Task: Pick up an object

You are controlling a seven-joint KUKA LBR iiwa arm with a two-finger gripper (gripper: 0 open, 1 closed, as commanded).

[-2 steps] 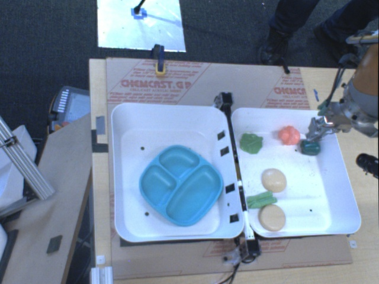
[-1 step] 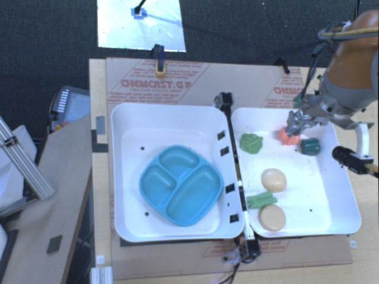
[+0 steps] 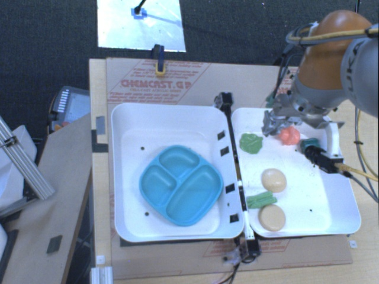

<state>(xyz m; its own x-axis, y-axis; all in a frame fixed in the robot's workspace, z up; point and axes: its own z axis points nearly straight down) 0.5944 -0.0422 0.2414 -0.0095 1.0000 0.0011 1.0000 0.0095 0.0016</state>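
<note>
Gripper (image 3: 273, 125) low over right white bin (image 3: 349, 209) far edge, opening impossible to tell, just beside salmon-pink lump (image 3: 290, 136); also green leafy piece (image 3: 251, 143), two beige rounds, green stick. Left white bin (image 3: 127, 129): blue compartment plate (image 3: 180, 184). Cardboard (image 3: 195, 78) printed "CHEMCAST GP".
</note>
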